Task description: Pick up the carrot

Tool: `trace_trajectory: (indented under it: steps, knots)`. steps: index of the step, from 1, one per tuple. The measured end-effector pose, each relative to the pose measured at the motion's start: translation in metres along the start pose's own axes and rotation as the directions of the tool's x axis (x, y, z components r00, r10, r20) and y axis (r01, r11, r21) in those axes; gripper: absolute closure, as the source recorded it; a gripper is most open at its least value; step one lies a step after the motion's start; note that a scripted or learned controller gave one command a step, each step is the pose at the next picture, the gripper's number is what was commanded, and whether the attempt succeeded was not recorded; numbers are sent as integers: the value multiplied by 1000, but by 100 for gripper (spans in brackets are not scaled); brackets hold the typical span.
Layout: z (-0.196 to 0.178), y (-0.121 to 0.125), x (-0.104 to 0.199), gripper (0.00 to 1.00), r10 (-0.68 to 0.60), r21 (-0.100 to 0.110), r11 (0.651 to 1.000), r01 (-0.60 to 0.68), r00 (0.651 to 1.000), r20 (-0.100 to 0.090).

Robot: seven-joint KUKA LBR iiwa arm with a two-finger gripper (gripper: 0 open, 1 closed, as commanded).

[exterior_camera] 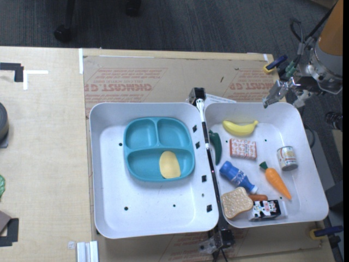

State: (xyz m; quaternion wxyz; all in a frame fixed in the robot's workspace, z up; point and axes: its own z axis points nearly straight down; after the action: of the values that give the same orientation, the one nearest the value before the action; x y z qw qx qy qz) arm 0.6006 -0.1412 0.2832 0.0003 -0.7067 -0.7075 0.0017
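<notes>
Lying in the right bin (305, 125), the carrot (275, 181) points its tip toward the near right wall, beside a can (287, 158), blue bottle (237, 176), bread slice (236, 202), banana (240, 126) and cracker box (243, 148); the left bin (109, 201) holds a teal divided plate (158, 149) bearing a yellow piece (169, 164); the gripper (279, 93) hovers over the right bin's far rim, well apart from the carrot, finger spread cannot be told.

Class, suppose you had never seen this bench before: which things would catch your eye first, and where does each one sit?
The teal divided plate in the left bin stands out first, with a pale yellow oval piece in its large compartment. Next comes the crowded right bin: a banana near the back, and the orange carrot towards the right side. The gripper hangs over that bin's back right corner.
</notes>
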Motion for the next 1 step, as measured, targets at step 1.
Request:
trace_trajectory:
  steps: [1]
  knots:
    - [176,-26,-23,0,-28,-2,1000,28,1000,0]
